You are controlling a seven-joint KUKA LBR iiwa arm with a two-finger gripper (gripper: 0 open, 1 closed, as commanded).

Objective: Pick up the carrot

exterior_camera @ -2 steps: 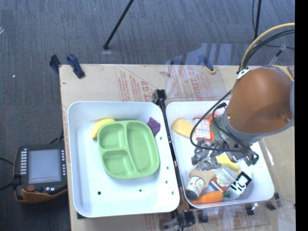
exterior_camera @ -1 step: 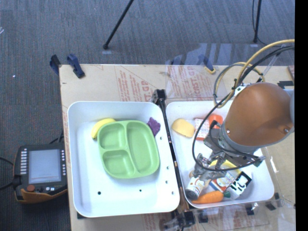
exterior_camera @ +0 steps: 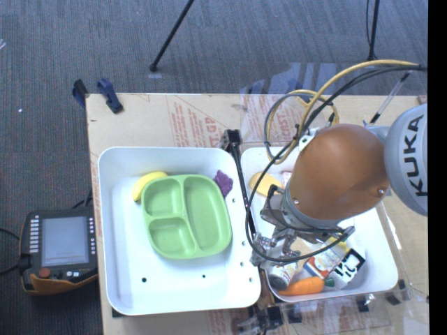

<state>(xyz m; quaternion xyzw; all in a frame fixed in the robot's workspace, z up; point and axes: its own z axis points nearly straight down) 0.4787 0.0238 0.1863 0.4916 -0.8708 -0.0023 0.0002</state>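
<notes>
The gripper [exterior_camera: 279, 246] hangs low in the right bin [exterior_camera: 387, 257], under the arm's orange wrist band [exterior_camera: 339, 173], just up and left of the carrot [exterior_camera: 307, 286]; its fingers are masked by the wrist and cable clutter, so whether they are parted or closed cannot be told; nothing is seen held between them. The carrot lies flat along the bin's near wall, orange, tapered, with neighbours touching or nearly touching it: a small can-like object [exterior_camera: 279, 278] at its left end and a black-and-white carton [exterior_camera: 342, 264] at its right. Risk, as a judgement: a descent here may land on a neighbour rather than the carrot, or a finger may jam against the near wall and roll the carrot aside; the black cable [exterior_camera: 244, 187] draped over the bin divider could also snag. In the left bin [exterior_camera: 115, 257] sit a green divided plate [exterior_camera: 187, 216], a banana [exterior_camera: 147, 183] and a purple item [exterior_camera: 223, 181], possibly grapes.
</notes>
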